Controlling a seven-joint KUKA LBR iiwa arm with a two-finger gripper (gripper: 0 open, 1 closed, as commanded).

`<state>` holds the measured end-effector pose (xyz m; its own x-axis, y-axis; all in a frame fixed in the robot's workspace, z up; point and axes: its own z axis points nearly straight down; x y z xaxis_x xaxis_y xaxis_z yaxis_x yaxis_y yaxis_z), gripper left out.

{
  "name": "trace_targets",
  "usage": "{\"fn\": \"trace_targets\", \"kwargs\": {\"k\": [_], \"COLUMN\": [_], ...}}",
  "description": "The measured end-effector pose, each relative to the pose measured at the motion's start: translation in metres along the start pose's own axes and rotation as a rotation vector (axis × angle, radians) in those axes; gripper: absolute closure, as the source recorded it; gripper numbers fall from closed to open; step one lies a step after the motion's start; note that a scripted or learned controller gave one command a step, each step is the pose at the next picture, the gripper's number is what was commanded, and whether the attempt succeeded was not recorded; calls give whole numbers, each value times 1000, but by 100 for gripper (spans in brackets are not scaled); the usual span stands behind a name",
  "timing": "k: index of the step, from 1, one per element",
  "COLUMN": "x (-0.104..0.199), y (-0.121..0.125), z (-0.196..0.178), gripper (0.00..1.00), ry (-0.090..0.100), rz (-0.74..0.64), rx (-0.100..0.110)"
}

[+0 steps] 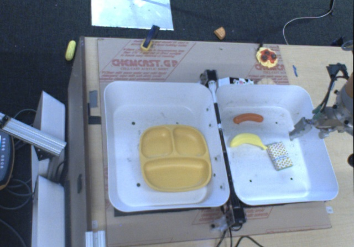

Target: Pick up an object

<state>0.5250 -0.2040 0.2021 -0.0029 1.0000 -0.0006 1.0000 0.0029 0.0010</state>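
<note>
The left bin (pixel 119 130) holds a yellow divided plate (pixel 175 157). In the right bin (pixel 315 185) lie a sausage (pixel 248 119), a banana (pixel 248 141) and a patterned small box (pixel 280 155). The gripper (pixel 301 128) is above this bin's right side.

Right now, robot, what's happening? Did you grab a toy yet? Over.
Gripper over right bin, nothing held. Banana, sausage, patterned block lying loose. Nothing in the way.

Two white bins — left bin (pixel 119 108) and right bin (pixel 315 179) — side by side on the bench.

Left bin: one yellow divided plate (pixel 175 157).

Right bin: one toy sausage (pixel 248 119), one toy banana (pixel 248 141), one small patterned packet (pixel 280 156) — three loose items.

On the board behind the bins: one small toy pizza (pixel 267 56), one blue-and-yellow tool (pixel 149 38).

On the floor: one yellow piece (pixel 70 50), one orange piece (pixel 220 33).
</note>
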Motion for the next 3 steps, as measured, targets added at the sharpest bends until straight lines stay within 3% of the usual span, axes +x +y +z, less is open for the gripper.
{"fn": "trace_targets", "kwargs": {"k": [1,2,3], "x": [53,120,85], "y": [63,69,135], "z": [70,118,85], "gripper": [0,0,0], "ry": [1,2,-1], "rz": [-1,-1,-2], "rx": [0,0,-4]}}
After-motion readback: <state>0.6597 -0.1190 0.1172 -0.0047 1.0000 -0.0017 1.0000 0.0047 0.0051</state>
